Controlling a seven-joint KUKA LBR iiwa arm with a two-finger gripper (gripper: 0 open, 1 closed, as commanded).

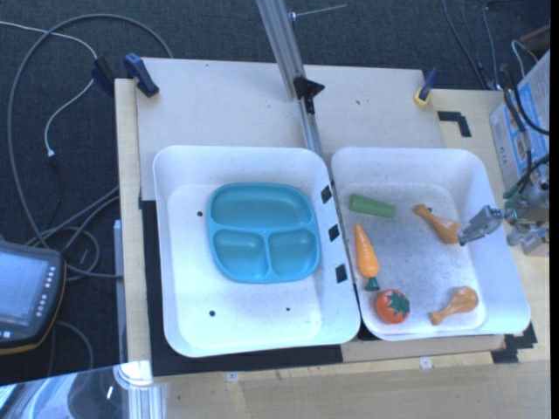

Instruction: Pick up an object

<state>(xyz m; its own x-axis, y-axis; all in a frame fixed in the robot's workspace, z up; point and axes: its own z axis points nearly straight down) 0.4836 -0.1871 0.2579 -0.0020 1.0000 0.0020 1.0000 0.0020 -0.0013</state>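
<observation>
The right bin [489,182] holds several toy foods. A green cucumber piece [372,206] lies near its back left, and an orange carrot [365,251] lies along the left side. A red tomato [393,305] sits at the front. One tan drumstick [456,303] lies at the front right, and another drumstick [437,223] lies at the right middle. My gripper [477,227] reaches in over the bin's right rim, its tip just right of this second drumstick. Nothing visibly hangs from it.
The left bin [175,251] holds a blue divided plate [263,232]. A metal pole [284,33] slants down to the seam between the bins. Blue clamps [140,73] grip the board's back corners. Cables and a tablet [26,295] lie on the floor to the left.
</observation>
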